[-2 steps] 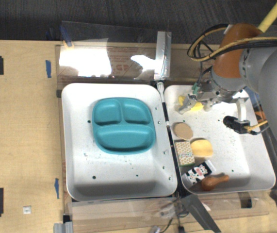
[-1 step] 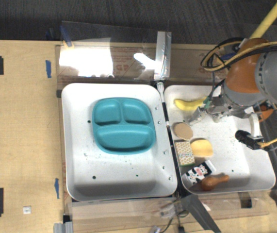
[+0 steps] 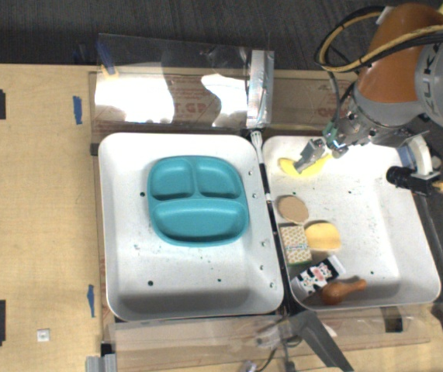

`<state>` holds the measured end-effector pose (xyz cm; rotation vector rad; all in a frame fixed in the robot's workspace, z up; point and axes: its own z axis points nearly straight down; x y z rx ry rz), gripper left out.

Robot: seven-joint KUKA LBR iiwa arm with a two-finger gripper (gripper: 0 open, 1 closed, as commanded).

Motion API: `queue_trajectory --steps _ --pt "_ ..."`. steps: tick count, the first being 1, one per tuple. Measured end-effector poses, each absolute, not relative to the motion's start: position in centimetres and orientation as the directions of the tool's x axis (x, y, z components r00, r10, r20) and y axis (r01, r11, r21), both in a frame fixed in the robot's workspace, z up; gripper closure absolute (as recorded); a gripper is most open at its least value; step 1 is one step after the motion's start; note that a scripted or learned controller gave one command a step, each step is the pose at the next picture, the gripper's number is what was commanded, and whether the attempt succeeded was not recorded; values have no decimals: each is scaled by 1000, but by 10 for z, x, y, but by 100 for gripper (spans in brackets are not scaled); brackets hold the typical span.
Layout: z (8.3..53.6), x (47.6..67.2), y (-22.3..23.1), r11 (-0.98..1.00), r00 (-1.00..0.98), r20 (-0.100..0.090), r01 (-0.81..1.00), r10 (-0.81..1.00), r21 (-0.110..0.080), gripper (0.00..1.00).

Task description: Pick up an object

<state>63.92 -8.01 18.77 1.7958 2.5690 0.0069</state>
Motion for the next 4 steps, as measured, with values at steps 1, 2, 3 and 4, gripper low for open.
queue_trajectory --steps 1,2,3,4 --pt "197 640 -80 343 -343 -4 939 939 9 100" --pt "103 615 -135 263 -263 2 965 965 -8 100" --pt "220 604 -165 136 -135 -5 991 991 10 100" --pt "216 602 -164 136 -136 -1 991 991 2 0"
